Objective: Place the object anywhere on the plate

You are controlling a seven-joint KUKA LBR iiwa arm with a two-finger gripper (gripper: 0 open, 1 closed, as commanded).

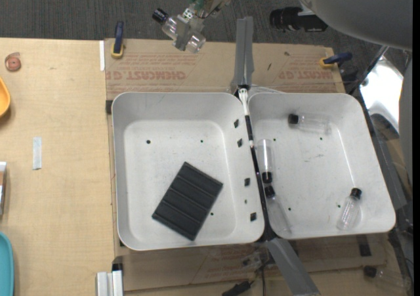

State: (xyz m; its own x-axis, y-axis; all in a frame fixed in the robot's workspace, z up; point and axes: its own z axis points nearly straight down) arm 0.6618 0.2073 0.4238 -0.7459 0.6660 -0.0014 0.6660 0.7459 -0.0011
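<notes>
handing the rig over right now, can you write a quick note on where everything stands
Gripper: raised above the far edge of the left bin, shut on a clear vial with a black cap.
Dark ribbed plate: lies flat in the left bin, near its front, nothing on it.
Right bin: three more clear vials lie there.
Done: one vial picked and lifted.
Left: carry it over the plate, lower it, release.

Flat black ribbed plate (188,200): matt plastic, grooved surface. Two shallow white bins (131,222): smooth plastic, slight sheen, scuffed floors. Clear glossy plastic vial with black cap (178,28) at the tool (190,18); pale wooden table (59,176), matt.
</notes>
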